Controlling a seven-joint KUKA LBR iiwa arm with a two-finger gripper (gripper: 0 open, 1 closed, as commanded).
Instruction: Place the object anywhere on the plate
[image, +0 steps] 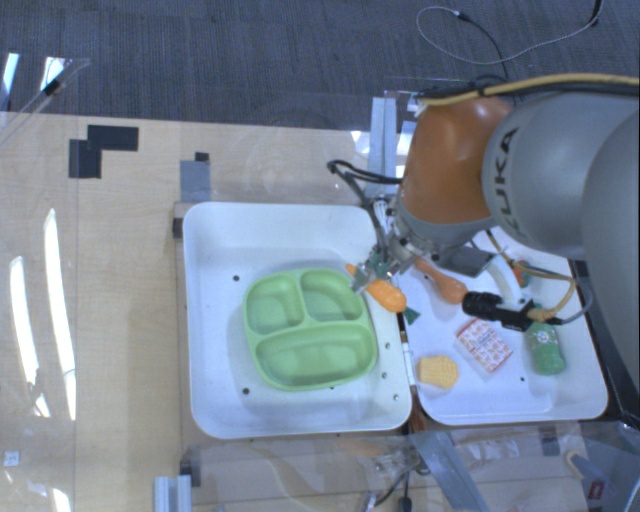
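The arm runs off the right edge and hides the right bin's far rim. Its wrist hides the upper part of the fingers, too small to judge. Beside them, an orange piece is too blurred to name.

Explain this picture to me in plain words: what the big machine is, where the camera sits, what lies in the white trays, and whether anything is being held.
One camera, fixed above the bench, looks down at a slant. The grey and orange machine is a robot arm reaching in from the right. Its gripper is at the divide between two white bins. An orange carrot-like toy sits at its tip; I cannot tell if it is gripped. The left bin holds a green divided plate. The right bin holds a yellow cracker-like piece, a patterned packet, a green item and another orange piece.
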